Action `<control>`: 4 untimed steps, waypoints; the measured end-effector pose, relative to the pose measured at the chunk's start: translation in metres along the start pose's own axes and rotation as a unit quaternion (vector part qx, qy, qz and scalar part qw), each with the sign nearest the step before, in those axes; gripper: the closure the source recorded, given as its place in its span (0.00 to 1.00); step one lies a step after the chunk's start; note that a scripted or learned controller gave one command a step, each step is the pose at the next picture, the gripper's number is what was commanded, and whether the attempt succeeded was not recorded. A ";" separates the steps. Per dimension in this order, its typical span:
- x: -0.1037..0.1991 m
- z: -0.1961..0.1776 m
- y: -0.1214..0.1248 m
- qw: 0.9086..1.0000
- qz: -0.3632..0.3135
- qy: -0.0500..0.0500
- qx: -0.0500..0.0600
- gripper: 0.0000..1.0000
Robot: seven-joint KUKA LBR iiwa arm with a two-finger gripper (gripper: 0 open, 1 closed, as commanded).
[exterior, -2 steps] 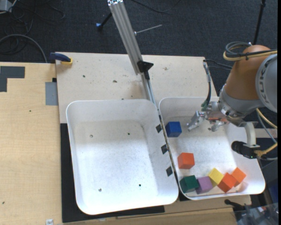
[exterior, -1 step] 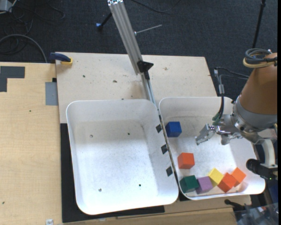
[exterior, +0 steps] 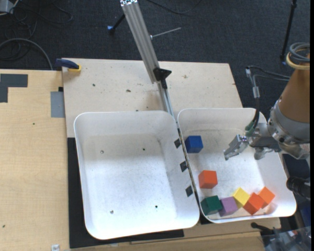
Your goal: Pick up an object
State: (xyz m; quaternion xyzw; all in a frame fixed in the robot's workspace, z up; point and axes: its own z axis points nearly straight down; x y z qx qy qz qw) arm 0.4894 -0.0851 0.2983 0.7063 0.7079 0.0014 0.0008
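While the gripper (exterior: 234, 149) hangs over the right bin (exterior: 220, 116), I cannot tell its finger state. Descending here risks closing on bare floor, missing the blue cube (exterior: 193, 143).

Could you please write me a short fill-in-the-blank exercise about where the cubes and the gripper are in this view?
1. All the cubes lie in the ____ white bin of this view.
2. The blue cube sits nearest the ____ between the two bins.
3. The green cube touches the ____ cube.
4. The two-finger gripper hovers to the right of the ____ cube, nothing between its fingers.

Missing words: right; divider; purple; blue
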 end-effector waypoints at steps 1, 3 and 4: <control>0.021 0.039 0.015 1.000 0.000 0.000 0.005 0.00; -0.048 -0.059 0.015 1.000 0.003 -0.001 0.005 0.00; -0.088 0.084 0.007 1.000 0.002 0.001 0.007 0.00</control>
